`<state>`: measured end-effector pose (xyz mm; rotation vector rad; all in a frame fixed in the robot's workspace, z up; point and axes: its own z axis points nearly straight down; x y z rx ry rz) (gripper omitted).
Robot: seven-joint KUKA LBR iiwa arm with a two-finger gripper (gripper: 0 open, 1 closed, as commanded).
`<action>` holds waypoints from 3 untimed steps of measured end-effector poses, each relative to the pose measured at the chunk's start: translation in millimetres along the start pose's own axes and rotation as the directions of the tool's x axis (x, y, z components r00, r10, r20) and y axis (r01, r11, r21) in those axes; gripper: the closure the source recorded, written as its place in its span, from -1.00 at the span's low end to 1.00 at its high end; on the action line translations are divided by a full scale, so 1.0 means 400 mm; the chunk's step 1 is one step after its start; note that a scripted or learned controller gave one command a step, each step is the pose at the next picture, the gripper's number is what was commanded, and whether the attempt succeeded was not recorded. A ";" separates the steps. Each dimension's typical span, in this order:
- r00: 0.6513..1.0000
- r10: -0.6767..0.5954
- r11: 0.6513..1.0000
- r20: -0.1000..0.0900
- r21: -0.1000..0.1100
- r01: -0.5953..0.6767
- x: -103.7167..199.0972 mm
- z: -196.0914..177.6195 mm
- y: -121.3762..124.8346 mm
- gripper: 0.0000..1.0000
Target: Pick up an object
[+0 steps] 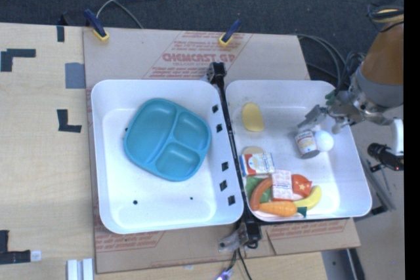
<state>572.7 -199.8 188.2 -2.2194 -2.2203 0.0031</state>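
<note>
Just below the pincer (323, 116) lie a small can (305, 143) and a white ball (324, 140). It seems to be approaching; I cannot tell how it is set. Next, lower onto the can.

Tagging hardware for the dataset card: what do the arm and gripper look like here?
The arm has a broad orange band, with a grey wrist section below it. The gripper is small, grey metal, with thin fingers. A white and black part juts out by the bin's right edge. Dark cables run behind it.
</note>
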 end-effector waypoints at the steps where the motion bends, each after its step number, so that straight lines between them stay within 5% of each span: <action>1: 1.000 -0.004 1.000 0.000 -0.009 0.004 0.020 0.252 0.044 -1.00; 2: 1.000 -0.003 1.000 0.002 -0.009 0.003 0.016 0.227 0.044 1.00; 3: 1.000 -0.002 1.000 0.000 -0.003 0.002 0.168 0.064 0.100 1.00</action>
